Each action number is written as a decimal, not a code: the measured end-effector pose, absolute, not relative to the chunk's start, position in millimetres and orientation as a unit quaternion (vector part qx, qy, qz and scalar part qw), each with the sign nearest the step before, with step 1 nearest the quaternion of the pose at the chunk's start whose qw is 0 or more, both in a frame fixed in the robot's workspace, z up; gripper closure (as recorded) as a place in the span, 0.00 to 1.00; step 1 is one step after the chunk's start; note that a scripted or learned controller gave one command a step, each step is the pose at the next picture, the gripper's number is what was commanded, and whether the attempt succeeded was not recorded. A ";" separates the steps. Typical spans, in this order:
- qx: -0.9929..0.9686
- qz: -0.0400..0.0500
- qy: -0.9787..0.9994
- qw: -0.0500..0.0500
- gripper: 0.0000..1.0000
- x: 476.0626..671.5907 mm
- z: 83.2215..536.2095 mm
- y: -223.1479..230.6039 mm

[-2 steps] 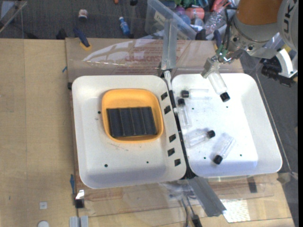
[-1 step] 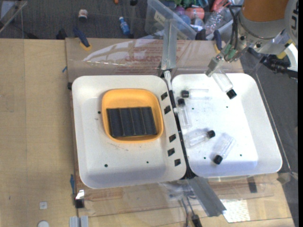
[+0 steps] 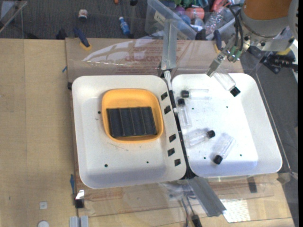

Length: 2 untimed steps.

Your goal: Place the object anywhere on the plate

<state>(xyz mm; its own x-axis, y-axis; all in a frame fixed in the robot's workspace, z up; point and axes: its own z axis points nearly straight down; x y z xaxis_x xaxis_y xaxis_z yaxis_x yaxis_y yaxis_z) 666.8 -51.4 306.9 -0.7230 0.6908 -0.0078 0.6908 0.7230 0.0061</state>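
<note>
- We see two bins, left (image 3: 90,164) and right (image 3: 265,141), of smooth white plastic with a soft sheen.
- The plate (image 3: 110,103) looks like orange-yellow plastic, smooth and slightly glossy.
- On it lies a dark grey ribbed slab (image 3: 131,122), matt, perhaps rubber or plastic.
- The vials (image 3: 222,148) in the right bin are clear plastic or glass with matt black caps.
- The surface (image 3: 33,126) reads as pale wood or board, matt.
- A glossy clear film (image 3: 128,56) covers brown cardboard behind the bins.
- The arm (image 3: 267,6) has a smooth orange band and grey shell; we cannot tell metal from plastic.
- A metal strip (image 3: 168,46) looks brushed and dull.
</note>
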 end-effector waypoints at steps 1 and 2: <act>0.353 0.001 0.936 0.005 1.00 660.5 318.3 -49.0; 0.230 0.001 0.973 0.005 1.00 658.9 336.5 -31.8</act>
